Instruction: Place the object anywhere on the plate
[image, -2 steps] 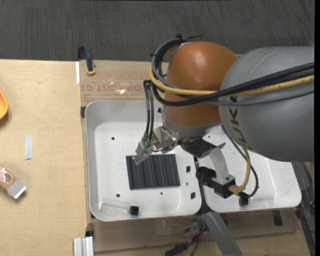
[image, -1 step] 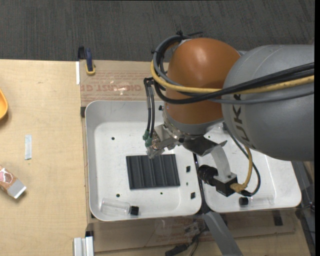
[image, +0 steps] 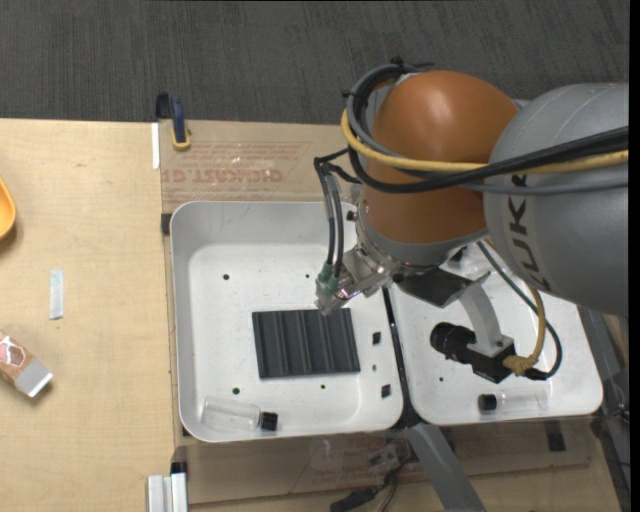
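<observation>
The clear plastic vial lying near the ridged black plate looks light, slippery; grip mid-body. The gripper's state, I can't tell.

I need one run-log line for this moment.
gripper: over left bin, at dark ribbed plate back-right corner | clear vial: lying in bin front-left, off plate

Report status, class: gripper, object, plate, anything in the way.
Gripper over the dark ribbed plate's far edge, left bin. Clear vial lying at bin's near edge, off the plate. Nothing between them.
</observation>
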